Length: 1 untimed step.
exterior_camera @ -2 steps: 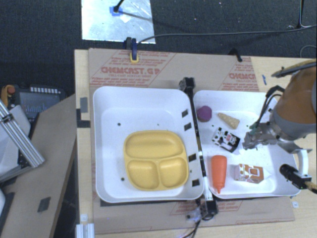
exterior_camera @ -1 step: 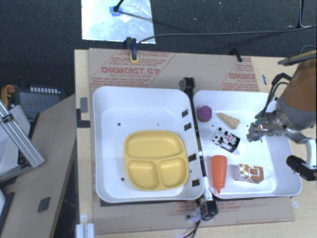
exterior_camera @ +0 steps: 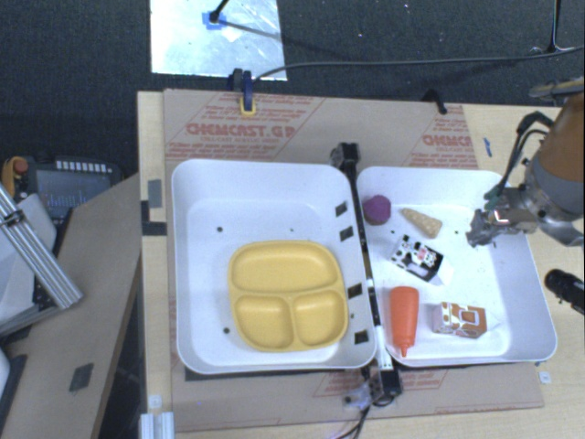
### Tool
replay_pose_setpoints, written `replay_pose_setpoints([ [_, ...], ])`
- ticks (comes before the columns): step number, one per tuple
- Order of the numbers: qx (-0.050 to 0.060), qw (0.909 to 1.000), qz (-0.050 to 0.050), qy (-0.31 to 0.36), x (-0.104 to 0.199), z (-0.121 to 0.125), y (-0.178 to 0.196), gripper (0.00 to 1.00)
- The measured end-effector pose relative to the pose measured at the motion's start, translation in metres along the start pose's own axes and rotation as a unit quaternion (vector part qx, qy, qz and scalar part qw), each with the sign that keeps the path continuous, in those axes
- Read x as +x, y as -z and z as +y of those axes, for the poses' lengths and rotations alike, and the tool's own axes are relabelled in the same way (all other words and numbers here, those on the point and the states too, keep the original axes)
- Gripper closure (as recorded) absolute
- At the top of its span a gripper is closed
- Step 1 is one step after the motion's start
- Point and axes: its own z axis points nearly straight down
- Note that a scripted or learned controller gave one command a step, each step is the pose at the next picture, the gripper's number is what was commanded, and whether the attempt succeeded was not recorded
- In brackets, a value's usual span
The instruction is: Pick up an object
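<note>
Surrounding the gripper (exterior_camera: 482, 230): beige wedge (exterior_camera: 422, 221), black-white packet (exterior_camera: 419, 257), orange carrot (exterior_camera: 404, 318).

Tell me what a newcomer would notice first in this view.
The big yellow divided plate lying in the left bin draws the eye first. Next comes the scatter in the right bin: an orange carrot by the divider, a purple ball near the far corner, and a small printed box. The pincer hangs over that bin's right side.
</note>
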Motion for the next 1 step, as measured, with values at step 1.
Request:
replay_pose_setpoints([
  [1,0.002,1.0000,0.002,0.003,0.0564,0.0086,0.0040,1.00],
])
